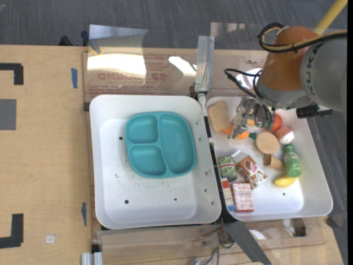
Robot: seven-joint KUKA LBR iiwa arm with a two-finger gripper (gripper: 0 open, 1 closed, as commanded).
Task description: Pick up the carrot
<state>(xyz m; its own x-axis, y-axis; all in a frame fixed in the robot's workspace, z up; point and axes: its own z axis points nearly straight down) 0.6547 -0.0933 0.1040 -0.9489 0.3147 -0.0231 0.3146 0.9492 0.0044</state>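
Reaching into the right bin (317, 203) from the right, with the gripper (242, 127) hanging low over its upper-left part

Seeing the carrot (241, 132) as a small orange piece right at the gripper's tip, just beside the bread slice (219, 116) and near the round tan disc (268, 143)

Not being able to tell from this angle whether the gripper is released or clenched, nor whether anything is sitting in its grasp

Judging the step in hand as closing on the carrot: lining up across its narrow width, coming down straight, keeping clear of the bread slice on one side and the red piece (281, 131) on the other, since crowding is risking a nudge or a double grab; lifting slowly and checking that orange is rising with it

Holding, further down the right bin, a green item (291, 162), a yellow item (284, 181), a brown packet (251, 170), a green-labelled packet (226, 167) and a red and white carton (242, 196), all lying close together

Carrying, in the left bin (105, 203), a teal divided plate (161, 144) sitting near the middle, well apart from the gripper
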